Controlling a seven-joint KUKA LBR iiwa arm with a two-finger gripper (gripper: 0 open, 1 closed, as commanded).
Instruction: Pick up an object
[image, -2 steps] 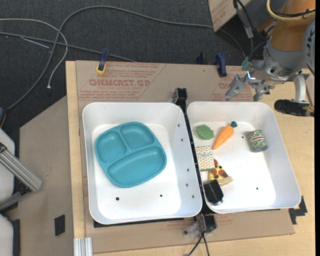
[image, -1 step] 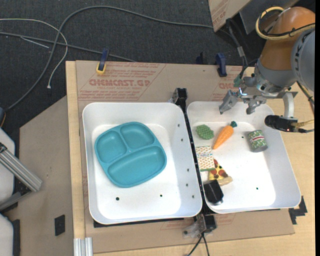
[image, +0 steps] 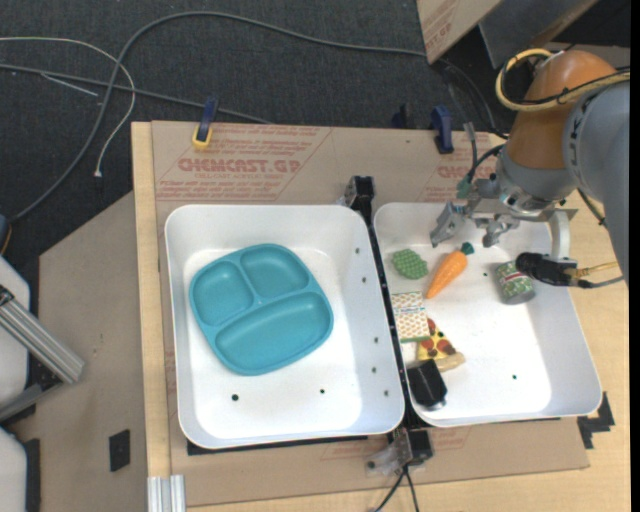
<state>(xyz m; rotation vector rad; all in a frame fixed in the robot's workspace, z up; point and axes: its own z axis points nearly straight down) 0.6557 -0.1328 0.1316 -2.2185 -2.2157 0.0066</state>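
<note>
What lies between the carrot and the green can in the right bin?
In the camera view, the stretch between the carrot and the green can is bare white floor of the right bin. The gripper hangs above, just behind the carrot's top.

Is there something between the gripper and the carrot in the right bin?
Nothing visible. The gripper hovers at the carrot's upper end, with bare bin floor between them. The green piece lies to the carrot's left, apart from it.
</note>
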